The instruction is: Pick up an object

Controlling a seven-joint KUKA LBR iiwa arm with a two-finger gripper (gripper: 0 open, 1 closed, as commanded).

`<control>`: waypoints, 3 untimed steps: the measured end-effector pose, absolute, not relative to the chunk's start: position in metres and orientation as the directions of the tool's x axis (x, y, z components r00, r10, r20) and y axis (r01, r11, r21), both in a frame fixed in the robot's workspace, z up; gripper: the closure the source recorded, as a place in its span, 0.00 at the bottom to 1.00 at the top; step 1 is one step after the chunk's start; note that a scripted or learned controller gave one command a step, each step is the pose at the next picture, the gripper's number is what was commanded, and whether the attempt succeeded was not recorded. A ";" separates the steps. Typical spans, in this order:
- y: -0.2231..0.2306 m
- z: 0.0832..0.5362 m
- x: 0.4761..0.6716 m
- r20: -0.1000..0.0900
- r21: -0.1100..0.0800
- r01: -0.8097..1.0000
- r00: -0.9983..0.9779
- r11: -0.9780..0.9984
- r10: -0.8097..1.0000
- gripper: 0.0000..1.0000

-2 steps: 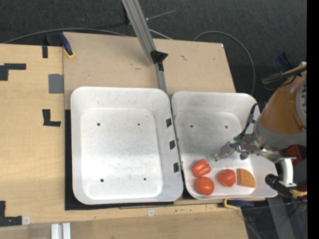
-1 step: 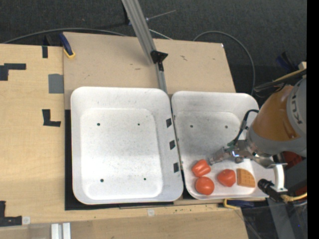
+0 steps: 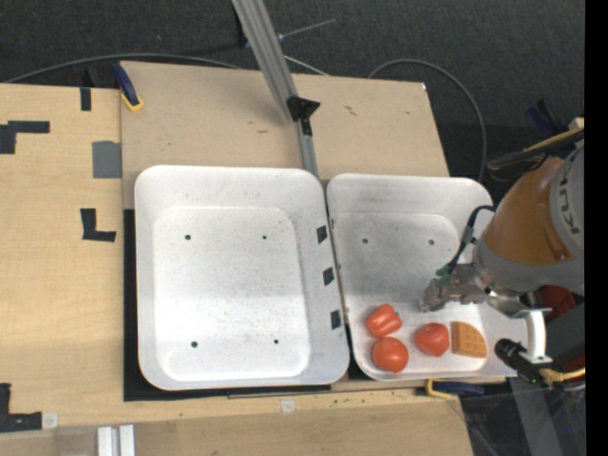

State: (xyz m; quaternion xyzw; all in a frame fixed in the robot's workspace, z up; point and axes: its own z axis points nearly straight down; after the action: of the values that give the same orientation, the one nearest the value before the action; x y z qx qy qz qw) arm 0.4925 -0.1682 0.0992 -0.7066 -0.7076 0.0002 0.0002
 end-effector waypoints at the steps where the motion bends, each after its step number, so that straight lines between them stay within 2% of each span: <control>1: -0.165 0.141 0.495 0.000 0.002 1.000 -0.002 0.002 1.000 1.00; 2: -0.164 0.195 0.506 -0.002 0.004 1.000 -0.002 0.002 1.000 1.00; 3: -0.161 0.238 0.504 -0.001 0.004 1.000 -0.002 0.002 1.000 1.00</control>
State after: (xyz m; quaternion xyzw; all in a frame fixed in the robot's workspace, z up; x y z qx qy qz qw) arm 0.5041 -0.1611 0.2376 -0.7064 -0.7078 -0.0008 -0.0017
